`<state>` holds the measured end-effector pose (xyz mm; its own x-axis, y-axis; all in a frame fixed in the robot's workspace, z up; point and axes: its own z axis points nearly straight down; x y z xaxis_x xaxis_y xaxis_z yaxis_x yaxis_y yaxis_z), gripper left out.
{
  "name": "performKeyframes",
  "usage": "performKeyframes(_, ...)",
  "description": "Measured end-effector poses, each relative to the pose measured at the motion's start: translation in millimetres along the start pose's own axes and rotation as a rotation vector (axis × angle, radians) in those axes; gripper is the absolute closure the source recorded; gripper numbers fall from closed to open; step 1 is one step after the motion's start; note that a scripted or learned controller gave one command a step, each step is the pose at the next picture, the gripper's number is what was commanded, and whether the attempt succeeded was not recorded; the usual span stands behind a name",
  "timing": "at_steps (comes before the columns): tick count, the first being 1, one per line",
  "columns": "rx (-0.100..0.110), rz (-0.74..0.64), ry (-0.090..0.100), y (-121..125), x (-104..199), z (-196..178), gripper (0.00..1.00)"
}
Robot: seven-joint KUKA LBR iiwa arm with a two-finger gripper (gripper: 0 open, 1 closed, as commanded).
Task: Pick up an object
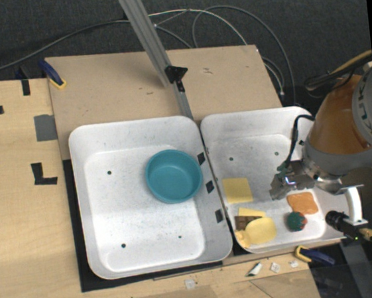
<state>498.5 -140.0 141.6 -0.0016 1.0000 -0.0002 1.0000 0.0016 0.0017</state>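
- Jaws (pixel 285 186) hang low over the right bin (pixel 250 125), near its right wall, between the yellow square and the orange piece; whether they are wide or narrow cannot be told, as the metal tip is small and blurred, and nothing shows between them.
- Grey arm (pixel 344 133) with its orange band reaches in from the right and covers that bin's right rim.
- Right bin: shallow, white, speckled, with rounded corners. Its things all lie in the near half.
- Yellow square (pixel 237 190): flat, soft-edged like a sponge, just left of the jaws and apart from them.
- Orange piece (pixel 302 202): flat, roughly square, just below and right of the jaws.
- Green ball (pixel 296 221): small, round, dark green with a reddish spot, just beside the orange piece's near edge.
- Pale yellow lump (pixel 259 231): rounded and smooth, by the near wall; a thin yellow slab (pixel 249 212) and a small dark brown block (pixel 242 223) lie against it.
- Left bin (pixel 104 137): same white shallow form, touching the right bin along one side. It holds a teal bowl (pixel 173 175), round, smooth and upright, towards its right side.
- Table (pixel 10 131): light wood boards with black tape marks.
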Motion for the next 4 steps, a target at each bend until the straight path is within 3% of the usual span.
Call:
performKeyframes(3,-0.003,0.000,-0.002,16,4,-150,1.00)
performKeyframes(4,0.004,-0.005,0.002,20,63,-129,1.00)
